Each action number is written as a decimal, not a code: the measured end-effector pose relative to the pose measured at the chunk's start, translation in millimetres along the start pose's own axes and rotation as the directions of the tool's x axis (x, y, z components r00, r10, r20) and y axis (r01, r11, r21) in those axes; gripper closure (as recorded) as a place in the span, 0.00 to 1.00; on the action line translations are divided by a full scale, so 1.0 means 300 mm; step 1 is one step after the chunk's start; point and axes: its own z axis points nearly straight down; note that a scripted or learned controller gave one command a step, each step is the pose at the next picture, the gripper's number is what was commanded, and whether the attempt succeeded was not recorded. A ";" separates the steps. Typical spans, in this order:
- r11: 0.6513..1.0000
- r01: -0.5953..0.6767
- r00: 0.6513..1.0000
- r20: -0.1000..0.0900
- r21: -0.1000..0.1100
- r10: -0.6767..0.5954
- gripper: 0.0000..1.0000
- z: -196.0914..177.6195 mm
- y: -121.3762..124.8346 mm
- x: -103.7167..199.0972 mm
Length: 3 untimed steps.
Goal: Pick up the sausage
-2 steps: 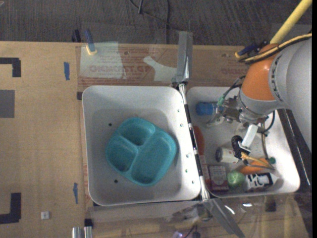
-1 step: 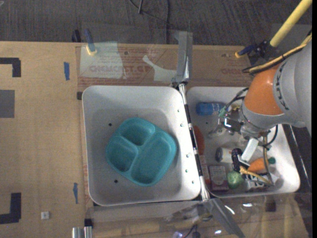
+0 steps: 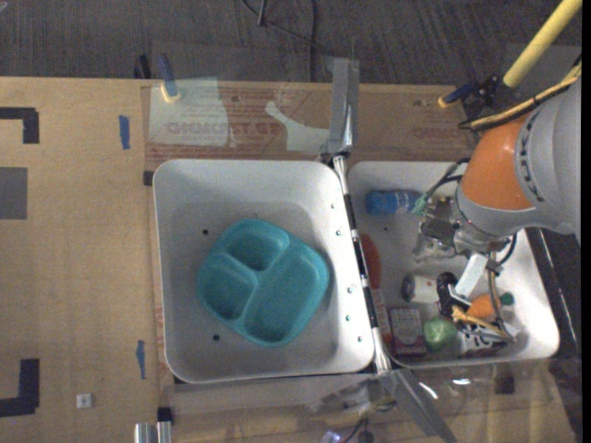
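Camera view: slender red sausage (image 3: 370,258) lies at the left wall of the right bin (image 3: 541,329); end effector (image 3: 436,238) state unclear.

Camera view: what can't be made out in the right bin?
- Red thing by the left wall of the right bin: too small to confirm as the sausage.
- Bin floor under the arm: hidden by it.
- Pile at the near edge: blurred, items run together.

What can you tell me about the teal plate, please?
The teal plate looks like plastic, with rounded corners and three compartments: two smaller, one larger. It lies flat, open side up, turned at a slant to the walls of the left bin, resting on its floor near the middle, apart from every wall.
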 end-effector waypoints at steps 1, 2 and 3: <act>1.000 -0.017 1.000 -0.004 0.000 0.017 1.00 0.030 -0.108 -0.078; 0.905 -0.426 0.905 0.003 0.002 0.426 1.00 0.033 -0.067 -0.013; 0.999 -0.034 0.999 0.001 0.011 0.034 1.00 -0.285 -0.151 0.077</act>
